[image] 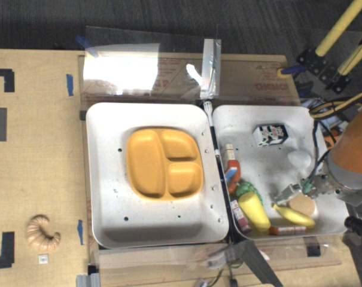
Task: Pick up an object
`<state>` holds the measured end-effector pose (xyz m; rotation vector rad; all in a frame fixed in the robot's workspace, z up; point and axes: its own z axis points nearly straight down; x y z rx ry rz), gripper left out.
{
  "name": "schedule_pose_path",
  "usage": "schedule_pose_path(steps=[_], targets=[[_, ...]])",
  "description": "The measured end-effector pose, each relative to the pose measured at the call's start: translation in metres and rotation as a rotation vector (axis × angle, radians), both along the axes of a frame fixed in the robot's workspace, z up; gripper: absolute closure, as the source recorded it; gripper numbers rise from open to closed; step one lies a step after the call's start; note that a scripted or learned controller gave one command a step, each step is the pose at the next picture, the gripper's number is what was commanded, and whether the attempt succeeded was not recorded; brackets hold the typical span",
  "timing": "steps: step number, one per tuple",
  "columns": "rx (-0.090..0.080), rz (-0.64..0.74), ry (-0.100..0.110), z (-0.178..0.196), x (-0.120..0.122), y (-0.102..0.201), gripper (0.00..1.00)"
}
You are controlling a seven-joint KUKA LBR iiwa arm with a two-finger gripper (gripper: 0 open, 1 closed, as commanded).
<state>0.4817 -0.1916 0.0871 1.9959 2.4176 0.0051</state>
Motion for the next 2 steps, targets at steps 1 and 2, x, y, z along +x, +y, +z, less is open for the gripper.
schedule_pose_path(steps=[1, 2], targets=[[0.026, -0.301, -0.001, 0.0024, 0.0073, -0.0151, 0.00], [0.008, 0.053, 0.004, 0.0015, 0.0004, -0.0175, 0.00]])
